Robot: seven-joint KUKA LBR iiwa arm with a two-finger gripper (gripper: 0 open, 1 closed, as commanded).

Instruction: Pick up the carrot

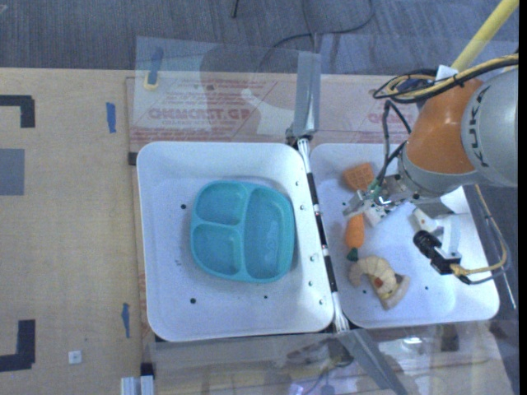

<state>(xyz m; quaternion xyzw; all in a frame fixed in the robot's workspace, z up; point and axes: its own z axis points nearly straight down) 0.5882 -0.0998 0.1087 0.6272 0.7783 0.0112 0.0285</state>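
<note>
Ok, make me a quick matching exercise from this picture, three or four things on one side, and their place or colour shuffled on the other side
Things:
1. divided plate
2. carrot
3. croissant
4. orange cracker-like piece

Descriptions:
A. nearest the front of the right bin, tan
B. teal, in the left bin
C. towards the back of the right bin, just behind the gripper
D. orange with a green end, just in front of the gripper

Pairs: 1-B, 2-D, 3-A, 4-C

Wooden bench [66, 262] bears two white bins [165, 303], side by side.
</note>
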